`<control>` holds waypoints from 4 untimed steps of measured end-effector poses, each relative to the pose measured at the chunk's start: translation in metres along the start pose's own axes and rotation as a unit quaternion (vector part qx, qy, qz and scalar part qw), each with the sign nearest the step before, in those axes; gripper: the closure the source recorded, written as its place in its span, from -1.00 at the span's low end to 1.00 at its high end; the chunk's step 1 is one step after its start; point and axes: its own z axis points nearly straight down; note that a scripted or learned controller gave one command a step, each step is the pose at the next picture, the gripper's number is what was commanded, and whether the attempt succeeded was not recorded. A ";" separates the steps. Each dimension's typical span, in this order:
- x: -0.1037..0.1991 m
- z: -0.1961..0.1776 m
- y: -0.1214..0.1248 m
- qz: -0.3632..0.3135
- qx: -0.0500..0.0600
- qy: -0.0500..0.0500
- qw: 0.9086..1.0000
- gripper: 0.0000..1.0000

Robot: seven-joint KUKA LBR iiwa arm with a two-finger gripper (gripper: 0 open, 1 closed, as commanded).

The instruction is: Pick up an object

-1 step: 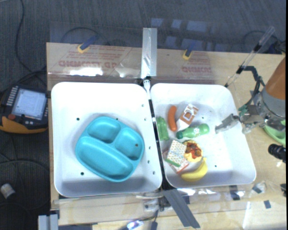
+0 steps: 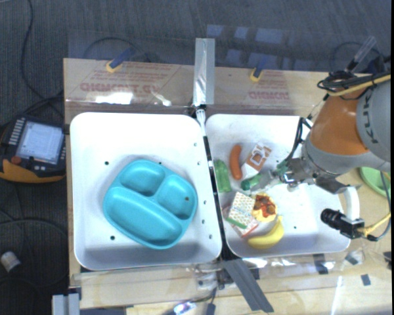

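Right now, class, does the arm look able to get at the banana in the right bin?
Probably yes: the banana lies near the bin's front wall, its yellow curve uncovered, and the end effector hangs just above and behind it.

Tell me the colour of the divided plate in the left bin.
Turquoise blue; the plate shows best in the camera view.

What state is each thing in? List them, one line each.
Blue divided plate: lying flat in the left bin, right way up.
Banana: lying at the right bin's near edge.
Orange sausage: lying flat, apart from the banana.
Green item: lying along the bin's left wall.
Printed packet: resting against the banana.
Gripper: low over the right bin; grip cannot be told.
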 end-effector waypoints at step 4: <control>0.002 0.048 0.068 0.118 -0.004 -0.003 0.993 1.00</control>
